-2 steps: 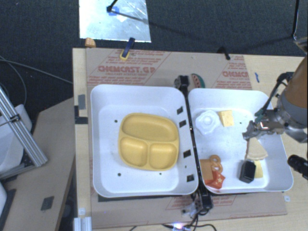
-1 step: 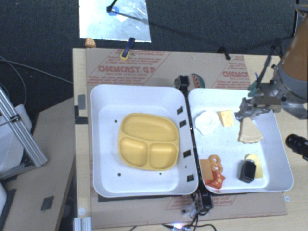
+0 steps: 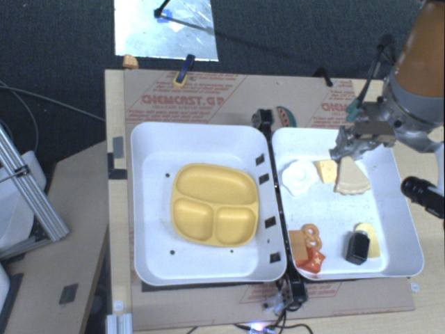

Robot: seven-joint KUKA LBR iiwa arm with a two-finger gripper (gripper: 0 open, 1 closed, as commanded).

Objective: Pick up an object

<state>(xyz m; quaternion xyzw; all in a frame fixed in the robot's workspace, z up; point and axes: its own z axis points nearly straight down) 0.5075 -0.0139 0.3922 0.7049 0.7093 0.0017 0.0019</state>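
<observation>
A dark blue-grey carpet (image 3: 55, 40) covers the floor on the far side and left of the table (image 3: 229, 92), whose brown top carries red lettering. On the far carpet lies a shiny, silvery square sheet (image 3: 165, 19), crossed by a thin black cable (image 3: 278, 51). At the near left stands a pale surface (image 3: 76, 242) with a slanted metal rail (image 3: 31, 193).

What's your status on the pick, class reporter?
Gripper low over right bin, jaws unreadable. Beige wedge right below, not seen held. Yellow cube, white round piece crowd alongside.
</observation>
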